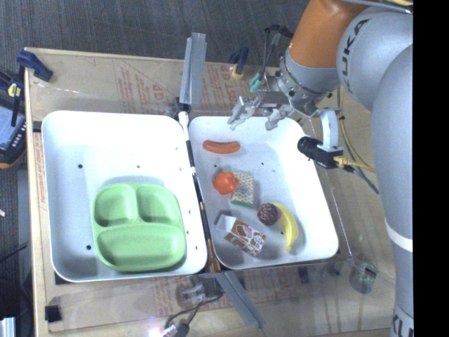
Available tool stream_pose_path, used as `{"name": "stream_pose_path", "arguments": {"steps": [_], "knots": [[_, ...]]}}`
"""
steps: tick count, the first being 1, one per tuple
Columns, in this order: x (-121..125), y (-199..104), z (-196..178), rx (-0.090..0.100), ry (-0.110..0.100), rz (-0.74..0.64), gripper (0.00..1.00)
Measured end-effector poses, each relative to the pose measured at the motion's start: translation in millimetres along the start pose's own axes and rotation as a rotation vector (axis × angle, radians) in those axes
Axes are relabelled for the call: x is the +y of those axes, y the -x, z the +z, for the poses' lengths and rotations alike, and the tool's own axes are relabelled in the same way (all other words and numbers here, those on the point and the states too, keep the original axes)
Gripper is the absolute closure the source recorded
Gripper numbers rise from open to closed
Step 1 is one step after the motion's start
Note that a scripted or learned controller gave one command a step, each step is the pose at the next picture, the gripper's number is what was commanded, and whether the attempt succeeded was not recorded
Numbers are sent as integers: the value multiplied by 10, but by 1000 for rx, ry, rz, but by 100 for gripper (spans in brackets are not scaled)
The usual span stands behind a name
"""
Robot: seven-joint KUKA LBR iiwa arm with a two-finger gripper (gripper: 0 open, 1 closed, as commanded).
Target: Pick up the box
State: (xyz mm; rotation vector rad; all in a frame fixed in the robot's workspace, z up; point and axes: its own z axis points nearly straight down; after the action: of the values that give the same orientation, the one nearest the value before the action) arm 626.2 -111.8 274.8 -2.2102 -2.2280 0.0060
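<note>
Above the far rim of the right-hand shallow white bin (pixel 319 213), the grey two-finger tool (pixel 255 117) hung with its fingers spread apart, gripping nothing. Near that bin's front wall lay the small brown-and-white printed box (pixel 245 236), just beside a yellow banana (pixel 288 227) and a dark round doughnut (pixel 268 213), well apart from the tool.
</note>
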Motion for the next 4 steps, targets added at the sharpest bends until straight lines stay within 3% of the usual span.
{"name": "stream_pose_path", "arguments": {"steps": [1, 2, 3, 4], "knots": [[-547, 72, 1798, -1, 8, -63, 0], [-540, 84, 1691, -5, 9, -68, 100], [-551, -4, 533, -2, 6, -364, 100], [-676, -486, 836, 0, 3, -522, 100]]}}
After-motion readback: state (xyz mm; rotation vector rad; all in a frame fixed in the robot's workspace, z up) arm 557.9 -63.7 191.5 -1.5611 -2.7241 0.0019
